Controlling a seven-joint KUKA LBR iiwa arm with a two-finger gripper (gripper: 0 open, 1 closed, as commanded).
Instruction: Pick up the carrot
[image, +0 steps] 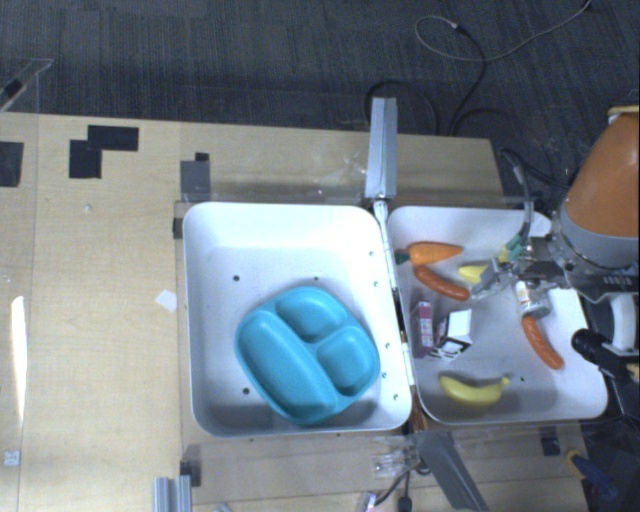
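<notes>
The carrot (434, 252), orange with a green stub at its left end, lies near the back left of the right bin (590, 400). My gripper (507, 288) hangs over the middle of that bin, to the right of the carrot and a little nearer the front. It is open, with nothing between its fingers. One fingertip (487, 284) is close to a small yellow item (472, 271). The grey arm with its orange band (612, 180) comes in from the right.
A red sausage (442, 283) lies just in front of the carrot. Another sausage (541, 341), a banana (474, 388), a purple packet (424, 325) and a white card (458, 332) share the right bin. The left bin (210, 300) holds a blue divided plate (305, 350).
</notes>
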